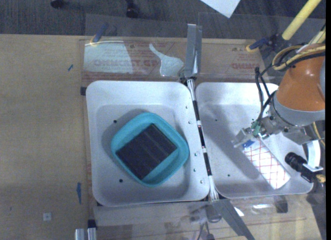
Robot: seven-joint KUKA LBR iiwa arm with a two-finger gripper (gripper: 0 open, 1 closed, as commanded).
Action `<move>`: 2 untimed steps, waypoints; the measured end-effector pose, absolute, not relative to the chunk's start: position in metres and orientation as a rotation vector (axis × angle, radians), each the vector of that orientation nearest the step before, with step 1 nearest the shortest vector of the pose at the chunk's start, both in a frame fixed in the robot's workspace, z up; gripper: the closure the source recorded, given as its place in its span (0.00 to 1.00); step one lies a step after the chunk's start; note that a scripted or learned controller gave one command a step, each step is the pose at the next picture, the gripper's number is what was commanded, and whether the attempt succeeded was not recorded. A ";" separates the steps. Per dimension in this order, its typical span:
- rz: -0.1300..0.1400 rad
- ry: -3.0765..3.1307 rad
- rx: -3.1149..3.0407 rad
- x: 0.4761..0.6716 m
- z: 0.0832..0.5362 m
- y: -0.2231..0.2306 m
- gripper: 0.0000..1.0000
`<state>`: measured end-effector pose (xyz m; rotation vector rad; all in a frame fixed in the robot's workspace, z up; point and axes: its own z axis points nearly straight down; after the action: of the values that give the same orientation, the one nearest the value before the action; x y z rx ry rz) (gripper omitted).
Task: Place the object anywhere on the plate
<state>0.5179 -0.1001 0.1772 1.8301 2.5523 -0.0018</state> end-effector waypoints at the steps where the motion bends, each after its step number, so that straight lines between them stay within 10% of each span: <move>1: 0.000 2.589 1.775 0.618 0.277 -0.072 1.00; 2: 0.001 2.667 1.651 0.668 0.294 -0.077 1.00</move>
<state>0.6677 -0.0774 0.2945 1.6508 2.6671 0.0006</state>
